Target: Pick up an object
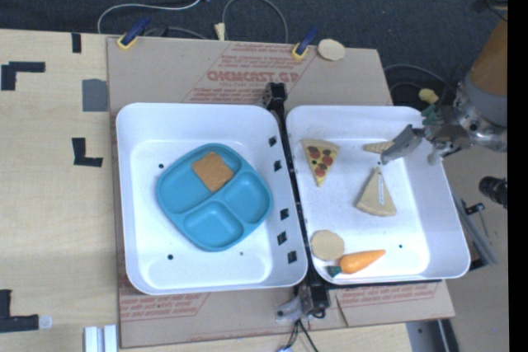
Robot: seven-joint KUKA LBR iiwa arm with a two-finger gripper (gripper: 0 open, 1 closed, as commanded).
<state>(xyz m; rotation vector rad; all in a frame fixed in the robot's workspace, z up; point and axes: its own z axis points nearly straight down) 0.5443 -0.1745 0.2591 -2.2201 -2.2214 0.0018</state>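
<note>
Camera view material places the gripper (402, 146) over the upper right part of the right bin (437, 202), close to a small tan piece (377, 147); whether it is spread wide or closed cannot be told. A pizza slice (320, 160), a tan wedge (376, 197), a round cracker (327, 243) and a carrot (360, 261) are seen lying in that bin, while a blue divided plate (216, 198) carrying a brown square (213, 171) is seen in the left bin (140, 177).
</note>
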